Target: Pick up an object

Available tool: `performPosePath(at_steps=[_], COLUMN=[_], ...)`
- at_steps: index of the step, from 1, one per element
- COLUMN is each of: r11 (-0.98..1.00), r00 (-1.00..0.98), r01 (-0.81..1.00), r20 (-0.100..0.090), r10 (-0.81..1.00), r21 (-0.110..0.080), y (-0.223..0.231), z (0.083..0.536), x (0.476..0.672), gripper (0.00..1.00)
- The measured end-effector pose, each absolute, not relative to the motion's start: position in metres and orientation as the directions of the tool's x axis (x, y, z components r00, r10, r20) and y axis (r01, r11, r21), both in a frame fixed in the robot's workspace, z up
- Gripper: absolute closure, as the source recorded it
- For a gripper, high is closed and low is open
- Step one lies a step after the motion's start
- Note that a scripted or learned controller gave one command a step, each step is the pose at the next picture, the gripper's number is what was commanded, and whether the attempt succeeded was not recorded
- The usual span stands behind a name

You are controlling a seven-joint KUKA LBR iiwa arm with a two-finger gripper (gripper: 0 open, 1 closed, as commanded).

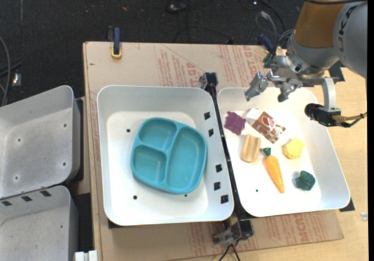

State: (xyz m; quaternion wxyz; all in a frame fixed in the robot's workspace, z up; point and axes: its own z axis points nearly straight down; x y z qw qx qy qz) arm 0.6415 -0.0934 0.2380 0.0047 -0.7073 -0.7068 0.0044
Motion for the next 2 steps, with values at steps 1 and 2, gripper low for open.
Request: performPosePath(at_steps=[1,2], r11=[0.001,-0.001], r00=[-0.001,0.001], r01=[1.000,1.000], r20=[-0.001,0.000], r10=[1.000,1.000], r21=[0.000,-0.004], y=[-0.093,-0.097], z=[0.246,0.183], x=[0.644,0.646], gripper=[0.00,0.00])
